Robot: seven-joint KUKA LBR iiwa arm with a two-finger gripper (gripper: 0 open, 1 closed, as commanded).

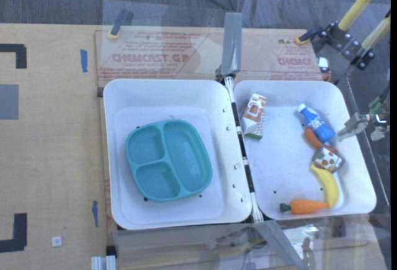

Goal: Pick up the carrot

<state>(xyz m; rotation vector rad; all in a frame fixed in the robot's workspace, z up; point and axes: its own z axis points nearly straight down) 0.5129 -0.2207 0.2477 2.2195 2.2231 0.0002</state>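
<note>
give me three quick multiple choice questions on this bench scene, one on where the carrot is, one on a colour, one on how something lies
1. Where does the carrot lie?
A. in the left bin on the plate
B. in the right bin, at its near edge beside the banana
C. on the wooden bench outside both bins

2. What colour is the divided plate in the left bin?
A. red
B. yellow
C. teal

3. How does the carrot lie?
A. standing upright on its tip
B. flat on the bin floor, green end toward the left
C. stacked on top of the plate

Answers:
1 B: the orange carrot sits along the lower rim of the right bin, its tip next to the banana.
2 C: the three-part plate is plainly teal.
3 B: it lies on its side, green stub to the left.
</note>
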